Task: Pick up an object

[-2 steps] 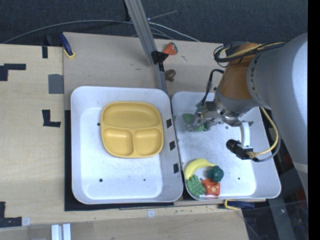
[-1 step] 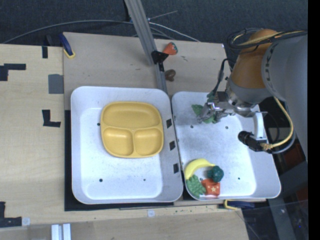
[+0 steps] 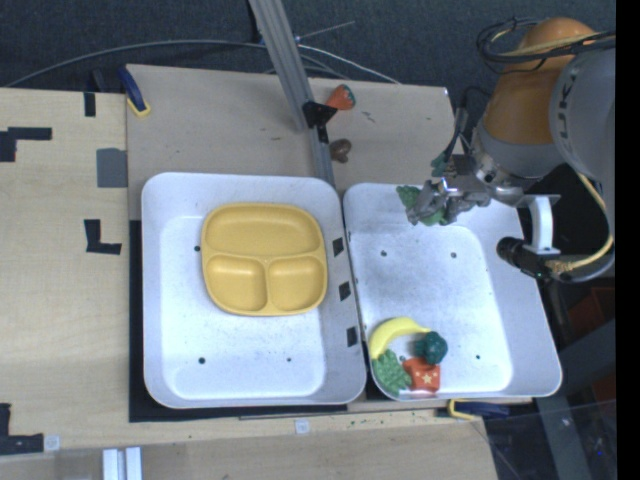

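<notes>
My gripper (image 3: 432,204) hangs over the back edge of the right bin (image 3: 470,288), and a small green leafy toy (image 3: 411,199) sticks out to the left from between its fingers. The gripper is shut on that toy. In the right bin's front left corner lie a yellow banana (image 3: 397,331), a dark green broccoli piece (image 3: 432,347), a light green piece (image 3: 389,371) and a red piece (image 3: 426,377), bunched together.
A yellow divided plate (image 3: 265,258) lies in the left bin (image 3: 170,358). A grey pole (image 3: 285,48) slants down to the bench behind the bins, with a small orange-and-green object (image 3: 342,96) and a brown one (image 3: 340,150) beside its foot.
</notes>
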`<state>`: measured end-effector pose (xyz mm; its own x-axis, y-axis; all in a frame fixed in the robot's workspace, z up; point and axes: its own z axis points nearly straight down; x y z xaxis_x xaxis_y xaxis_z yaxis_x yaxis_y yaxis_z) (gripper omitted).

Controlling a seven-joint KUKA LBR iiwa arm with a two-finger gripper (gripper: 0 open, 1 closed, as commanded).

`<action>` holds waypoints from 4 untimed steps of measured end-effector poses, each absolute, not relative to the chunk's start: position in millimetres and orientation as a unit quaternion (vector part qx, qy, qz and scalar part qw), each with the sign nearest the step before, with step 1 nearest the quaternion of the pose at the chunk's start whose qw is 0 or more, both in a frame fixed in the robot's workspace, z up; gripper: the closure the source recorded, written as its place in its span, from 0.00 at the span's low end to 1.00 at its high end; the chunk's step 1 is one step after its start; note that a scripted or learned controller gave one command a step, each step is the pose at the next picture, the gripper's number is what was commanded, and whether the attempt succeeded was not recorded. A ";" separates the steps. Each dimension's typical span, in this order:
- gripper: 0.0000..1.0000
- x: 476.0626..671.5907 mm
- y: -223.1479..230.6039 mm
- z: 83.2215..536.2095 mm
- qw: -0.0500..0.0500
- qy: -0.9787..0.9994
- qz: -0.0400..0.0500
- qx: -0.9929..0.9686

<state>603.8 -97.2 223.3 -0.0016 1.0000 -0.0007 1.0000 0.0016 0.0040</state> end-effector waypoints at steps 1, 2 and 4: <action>1.00 603.6 -97.1 210.9 0.000 0.708 -0.001 0.707; 1.00 598.0 -36.6 211.7 -0.001 0.710 0.000 0.705; 1.00 578.0 68.3 222.0 -0.001 0.710 0.000 0.704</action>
